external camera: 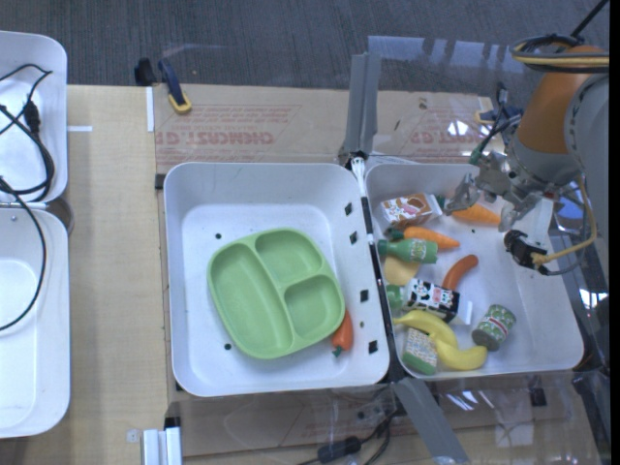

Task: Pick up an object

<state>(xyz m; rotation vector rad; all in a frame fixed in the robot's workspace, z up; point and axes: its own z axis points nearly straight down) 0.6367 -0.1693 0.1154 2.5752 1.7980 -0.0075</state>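
- Left bin [194, 289]: a green plate [276, 294], with a carrot [343, 331] touching its right edge.
- Right bin [542, 337]: a box [407, 209], green bottle [409, 250], milk carton [431, 300], banana [448, 342] and can [494, 325].
- The claw [477, 201] sits over that bin's far right part, with an orange piece [477, 215] at its tips; whether it grips the piece, I cannot tell.
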